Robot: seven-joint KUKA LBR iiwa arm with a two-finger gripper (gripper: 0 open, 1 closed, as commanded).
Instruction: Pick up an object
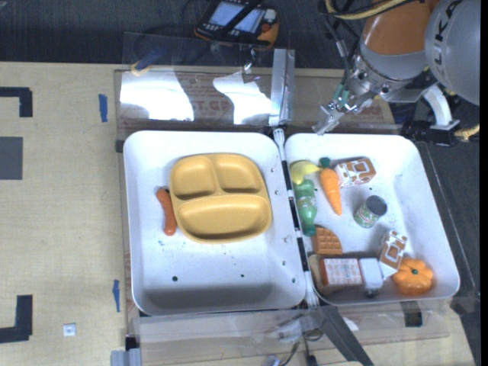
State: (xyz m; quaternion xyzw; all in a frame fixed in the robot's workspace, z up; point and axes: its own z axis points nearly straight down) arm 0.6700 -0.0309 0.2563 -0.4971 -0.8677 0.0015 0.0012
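Above right bin's (415, 152) far rim, end effector (333, 115)

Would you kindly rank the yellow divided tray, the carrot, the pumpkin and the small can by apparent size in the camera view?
Largest to smallest:
1. yellow divided tray
2. carrot and pumpkin, too alike to rank
3. small can
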